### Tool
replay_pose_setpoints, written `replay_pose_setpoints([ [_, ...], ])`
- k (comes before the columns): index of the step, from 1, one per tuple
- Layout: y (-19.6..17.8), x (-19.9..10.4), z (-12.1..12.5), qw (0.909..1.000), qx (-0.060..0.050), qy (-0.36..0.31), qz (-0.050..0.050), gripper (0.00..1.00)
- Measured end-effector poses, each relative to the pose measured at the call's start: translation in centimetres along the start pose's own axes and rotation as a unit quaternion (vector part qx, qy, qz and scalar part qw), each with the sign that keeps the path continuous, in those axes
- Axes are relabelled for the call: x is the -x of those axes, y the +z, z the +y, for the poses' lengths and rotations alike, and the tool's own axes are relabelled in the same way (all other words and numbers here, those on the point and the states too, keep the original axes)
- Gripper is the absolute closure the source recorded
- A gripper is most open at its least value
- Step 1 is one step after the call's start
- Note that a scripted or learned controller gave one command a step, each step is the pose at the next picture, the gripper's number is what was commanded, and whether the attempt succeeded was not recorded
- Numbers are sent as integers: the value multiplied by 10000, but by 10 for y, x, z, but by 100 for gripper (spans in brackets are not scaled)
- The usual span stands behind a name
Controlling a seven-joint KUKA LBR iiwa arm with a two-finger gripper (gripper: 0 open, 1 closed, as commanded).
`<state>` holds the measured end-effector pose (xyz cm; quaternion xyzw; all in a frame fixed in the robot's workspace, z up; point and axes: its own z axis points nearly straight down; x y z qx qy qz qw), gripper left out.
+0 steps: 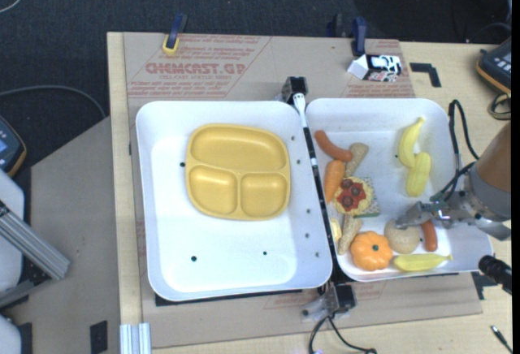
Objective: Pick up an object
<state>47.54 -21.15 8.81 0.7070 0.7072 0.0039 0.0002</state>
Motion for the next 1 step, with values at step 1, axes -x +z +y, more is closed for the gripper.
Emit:
replay_pose_setpoints([
  [1, -13, 2, 2, 10000, 58, -1, -50, 100],
])
